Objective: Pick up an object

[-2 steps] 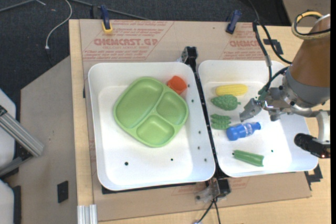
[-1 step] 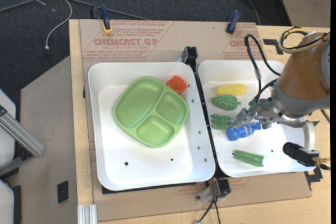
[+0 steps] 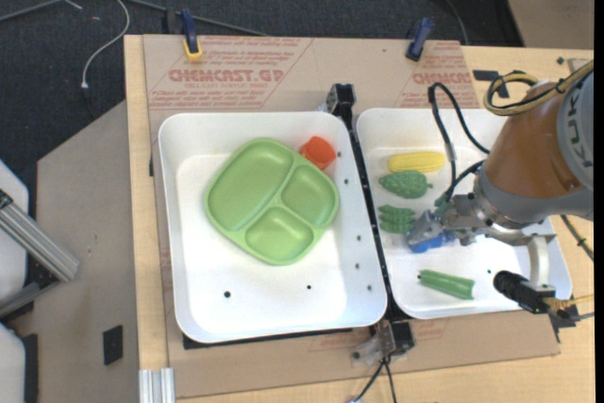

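My gripper (image 3: 431, 228) is low in the right bin (image 3: 472, 307), on its left half, with the grey and orange arm reaching in from the right. A small blue object (image 3: 425, 243) lies right under the gripper's tip, touching or nearly touching it. A dark green toy (image 3: 395, 220) sits just left of the gripper. Farther back lie a yellow corn cob (image 3: 416, 162) and a green leafy toy (image 3: 407, 184). A green pepper-like piece (image 3: 446, 283) rests near the bin's front.
The left bin (image 3: 189, 288) holds a green divided plate (image 3: 274, 199) with an orange-red toy (image 3: 319, 151) at its back right edge. A black divider (image 3: 363, 203) runs between the bins. Black cables loop over the right bin's back.
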